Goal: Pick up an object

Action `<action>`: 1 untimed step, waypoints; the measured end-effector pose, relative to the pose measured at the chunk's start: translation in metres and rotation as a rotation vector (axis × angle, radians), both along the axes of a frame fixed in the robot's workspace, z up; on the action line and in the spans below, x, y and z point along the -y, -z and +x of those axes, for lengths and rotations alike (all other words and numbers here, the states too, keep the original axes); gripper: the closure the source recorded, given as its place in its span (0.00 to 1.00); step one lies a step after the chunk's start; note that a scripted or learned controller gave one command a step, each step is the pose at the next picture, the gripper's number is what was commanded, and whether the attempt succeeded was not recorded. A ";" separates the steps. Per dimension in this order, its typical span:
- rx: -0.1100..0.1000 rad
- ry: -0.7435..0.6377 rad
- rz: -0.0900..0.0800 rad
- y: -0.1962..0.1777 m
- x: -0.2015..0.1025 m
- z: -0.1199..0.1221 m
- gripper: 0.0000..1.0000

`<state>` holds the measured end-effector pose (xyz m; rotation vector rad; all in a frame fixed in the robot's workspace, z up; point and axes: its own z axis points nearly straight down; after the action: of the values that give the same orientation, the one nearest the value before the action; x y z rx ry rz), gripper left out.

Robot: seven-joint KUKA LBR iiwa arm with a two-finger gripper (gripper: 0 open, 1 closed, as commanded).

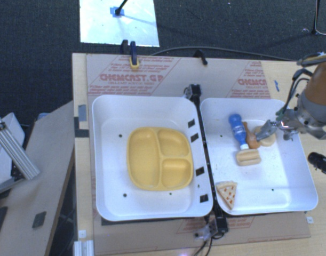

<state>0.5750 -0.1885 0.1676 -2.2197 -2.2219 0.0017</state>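
The grey arm with its orange band is reaching in over the right shallow white bin, and its two-finger gripper is hanging low over the upper middle of that bin, right at a small pale round disc-shaped piece that is lying just under and beside the fingertips; whether the tips are touching it cannot be told, and nothing is showing clearly between them. How far apart they are standing cannot be told either at this size. Just beside the gripper, toward the bin's dividing wall, a small orange-brown stick-shaped toy is lying against a blue plastic bottle with a white cap; the bottle's long axis is running roughly up and down the bin, tilting slightly, with the white cap end pointing toward the bin's near side. Just below the bottle's cap a tan toy hot-dog bun is lying with its long axis across the bin. Nearer the bin's front corner by the divider a toy pizza slice is lying with its tip pointing to the near edge. In the left white bin a yellow plastic divided plate is sitting flat. On the clear protective sheet behind the bins, red lettering is reading "CHEMCAST".
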 end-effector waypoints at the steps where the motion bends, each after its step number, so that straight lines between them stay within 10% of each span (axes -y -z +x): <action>1: 0.000 0.000 0.000 0.052 0.010 -0.002 0.00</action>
<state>0.5727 -0.1986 0.1161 -2.2194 -2.2219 0.0020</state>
